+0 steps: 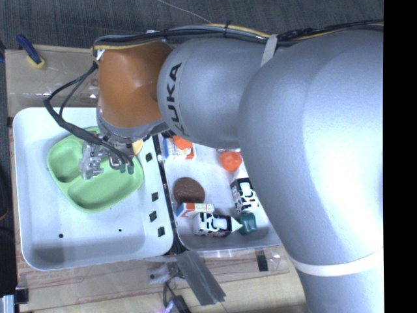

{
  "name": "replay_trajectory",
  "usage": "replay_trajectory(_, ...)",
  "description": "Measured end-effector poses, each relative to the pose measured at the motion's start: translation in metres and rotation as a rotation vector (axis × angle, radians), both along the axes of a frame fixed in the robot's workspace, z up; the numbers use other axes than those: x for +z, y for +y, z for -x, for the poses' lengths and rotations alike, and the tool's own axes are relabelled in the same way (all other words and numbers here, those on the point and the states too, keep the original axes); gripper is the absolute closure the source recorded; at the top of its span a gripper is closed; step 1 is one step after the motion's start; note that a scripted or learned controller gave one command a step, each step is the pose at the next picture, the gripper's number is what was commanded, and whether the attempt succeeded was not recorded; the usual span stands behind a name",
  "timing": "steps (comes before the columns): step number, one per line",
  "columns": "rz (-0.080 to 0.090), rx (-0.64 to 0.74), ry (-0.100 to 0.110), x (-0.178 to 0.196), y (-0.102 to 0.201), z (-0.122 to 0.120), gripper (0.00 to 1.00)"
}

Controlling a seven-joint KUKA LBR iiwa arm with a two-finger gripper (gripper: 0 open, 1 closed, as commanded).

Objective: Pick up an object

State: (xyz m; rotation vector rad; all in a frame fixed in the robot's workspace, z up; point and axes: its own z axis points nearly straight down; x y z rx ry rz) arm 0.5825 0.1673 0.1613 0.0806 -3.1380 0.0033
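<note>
1. Nearest the camera, the front of my left bin (78,246) is bare white floor with open room, and the counter (98,285) runs a wooden strip below its rim.
2. My claw (104,162) hangs over the green plate (71,158) in that bin; I cannot tell whether its tips are apart or together, since they blur into metal glints.
3. The plate sits close to the bin's far-left corner.
4. In the right bin (195,243), a brown round object (189,188), a small carton (195,208), a black-and-white pack (215,223) and a teal piece (248,223) crowd the near rim.
5. Farther back, an orange ball (230,160) lies half under my arm, which cuts off the rest.
</note>
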Motion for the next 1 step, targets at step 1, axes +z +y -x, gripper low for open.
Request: replay_trajectory(1, -0.001, -0.180, 0.001, -0.0132, 0.0526, 0.0531, 1.00)
